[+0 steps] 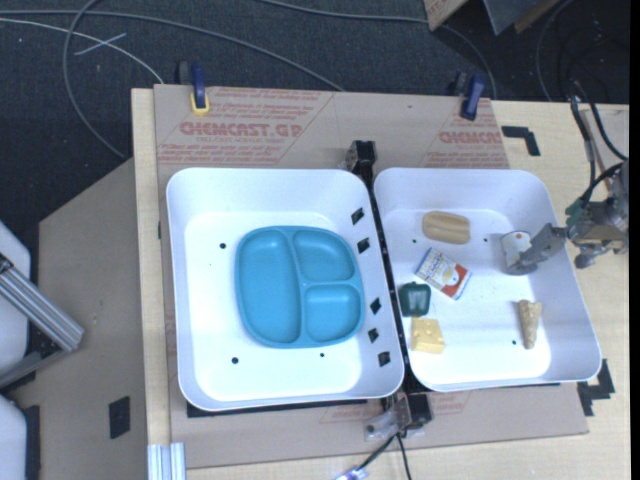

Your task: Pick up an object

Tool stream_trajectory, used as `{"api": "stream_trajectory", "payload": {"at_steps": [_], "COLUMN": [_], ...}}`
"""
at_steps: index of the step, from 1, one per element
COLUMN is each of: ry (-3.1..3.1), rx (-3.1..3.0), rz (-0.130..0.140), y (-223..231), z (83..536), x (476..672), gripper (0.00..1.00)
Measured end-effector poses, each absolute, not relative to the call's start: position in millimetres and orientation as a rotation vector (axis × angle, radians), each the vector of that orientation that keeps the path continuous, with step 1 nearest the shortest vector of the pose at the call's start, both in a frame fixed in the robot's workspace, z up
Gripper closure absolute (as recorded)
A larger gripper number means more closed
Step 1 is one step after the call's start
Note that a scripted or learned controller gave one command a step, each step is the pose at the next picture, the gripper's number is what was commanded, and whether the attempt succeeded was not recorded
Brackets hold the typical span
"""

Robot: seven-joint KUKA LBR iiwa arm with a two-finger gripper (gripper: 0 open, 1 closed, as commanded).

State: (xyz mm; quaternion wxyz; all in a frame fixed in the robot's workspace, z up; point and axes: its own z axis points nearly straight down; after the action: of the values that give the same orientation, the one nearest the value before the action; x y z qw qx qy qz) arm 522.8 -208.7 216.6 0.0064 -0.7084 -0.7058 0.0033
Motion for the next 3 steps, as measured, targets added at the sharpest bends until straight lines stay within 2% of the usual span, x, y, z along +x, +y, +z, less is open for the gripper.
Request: {"api": "stream_trajectory", "payload": {"at_steps": [1, 3], "ry": [-2.221, -2.216], "rx": [-2.22, -2.217], "rz": [0.0, 0.004], "y": [-208.2, -215.7], "z": [223.4, 118.1], "x": [525.8, 526.5], "gripper": [0.0, 0.0]}}
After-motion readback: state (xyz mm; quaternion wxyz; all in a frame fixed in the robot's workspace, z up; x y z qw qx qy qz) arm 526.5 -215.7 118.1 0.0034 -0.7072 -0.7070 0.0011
